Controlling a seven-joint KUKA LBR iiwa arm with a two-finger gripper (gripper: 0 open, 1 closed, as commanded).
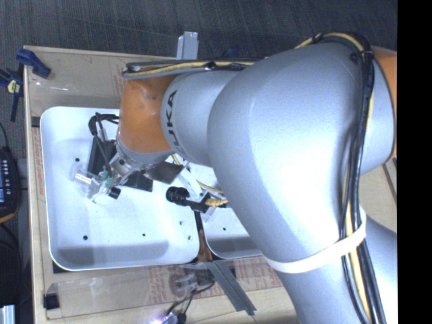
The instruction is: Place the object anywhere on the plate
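Observation:
My gripper (94, 183) hangs low over the left-middle of the left white bin (74, 241), pointing toward the bin's left wall. A small greenish bit (105, 177) shows at its tip, and I cannot tell what it is or whether it is held. The big grey arm (283, 154) with its orange band (140, 117) covers the back of the left bin and most of the right bin (229, 247).
The left bin's floor in front of and left of the gripper is bare white with a few small dark dots. A blue clamp (32, 61) sits at the bench's back left corner. A dark device (5, 181) lies beyond the left edge.

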